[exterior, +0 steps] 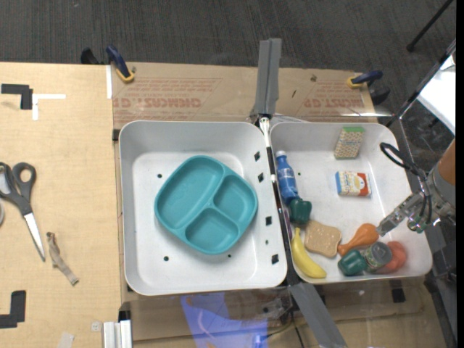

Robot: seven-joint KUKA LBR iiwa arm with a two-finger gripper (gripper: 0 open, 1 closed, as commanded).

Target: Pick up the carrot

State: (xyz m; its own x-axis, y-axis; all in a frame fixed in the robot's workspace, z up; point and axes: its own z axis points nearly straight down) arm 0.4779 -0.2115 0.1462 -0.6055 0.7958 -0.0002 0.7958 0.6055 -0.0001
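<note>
two white bins point(134, 216) on cardboard-covered bench point(58, 158), dark floor point(217, 13) behind.

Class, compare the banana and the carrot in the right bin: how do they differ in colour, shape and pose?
The banana is yellow; the carrot is orange. The banana is curved and even in width; the carrot tapers to its lower-left end. The banana runs roughly top to bottom by the left wall; the carrot lies slanted, right beside the gripper. Both lie flat near the bin's front edge.
</note>
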